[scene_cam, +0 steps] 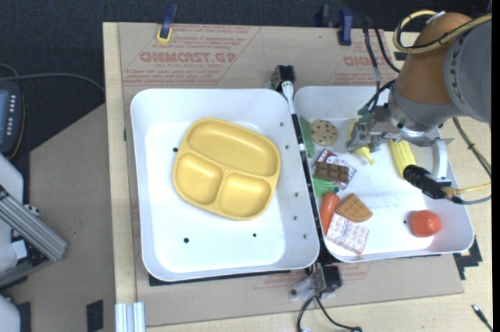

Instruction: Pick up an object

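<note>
Bent over the right bin (461, 240), the arm lowers its tool (364, 137) beside the cookie (323, 132); opening unreadable.

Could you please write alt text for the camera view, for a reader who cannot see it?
A grey robot arm with an orange band reaches from the right, its gripper low over the right white bin, which holds toy food: a cookie, a carrot, a waffle and a tomato. The left bin holds a yellow divided plate.

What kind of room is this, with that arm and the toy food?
Most likely a robotics lab: a robot arm over two white bins, toy food like a carrot, clamps on the bench, and loose cables.
</note>
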Robot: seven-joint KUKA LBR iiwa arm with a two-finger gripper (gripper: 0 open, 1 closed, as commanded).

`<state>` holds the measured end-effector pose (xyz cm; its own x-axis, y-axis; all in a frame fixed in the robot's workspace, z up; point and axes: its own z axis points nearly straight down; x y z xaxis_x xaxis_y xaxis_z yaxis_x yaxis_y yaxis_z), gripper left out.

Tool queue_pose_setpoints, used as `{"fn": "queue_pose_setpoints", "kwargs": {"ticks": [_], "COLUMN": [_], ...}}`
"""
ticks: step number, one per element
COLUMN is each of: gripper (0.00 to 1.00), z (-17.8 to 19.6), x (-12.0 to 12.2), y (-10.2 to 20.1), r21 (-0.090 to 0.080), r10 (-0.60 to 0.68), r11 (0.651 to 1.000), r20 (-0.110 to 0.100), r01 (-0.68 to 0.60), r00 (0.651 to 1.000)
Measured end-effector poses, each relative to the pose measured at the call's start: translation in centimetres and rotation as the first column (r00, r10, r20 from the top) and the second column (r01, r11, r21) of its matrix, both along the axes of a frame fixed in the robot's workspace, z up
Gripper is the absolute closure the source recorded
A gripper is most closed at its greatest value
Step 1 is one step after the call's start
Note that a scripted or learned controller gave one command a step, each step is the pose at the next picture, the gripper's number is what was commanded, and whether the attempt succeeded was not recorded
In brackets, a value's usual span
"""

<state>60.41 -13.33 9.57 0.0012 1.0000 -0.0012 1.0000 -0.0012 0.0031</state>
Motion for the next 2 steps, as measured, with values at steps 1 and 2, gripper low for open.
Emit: {"fn": "queue_pose_setpoints", "kwargs": {"ticks": [1,2], "gripper": [1.00,1.00], "z": [6.1,10.8], "x": [-0.5,0.2], "y": [-0.1,-0.6], "r21": [-0.001,-0.001], "r10": [0.000,0.002], "r11": [1.000,1.000], "r20": [0.004,0.004], "r01": [0.000,-0.002], "r00": [1.000,1.000]}}
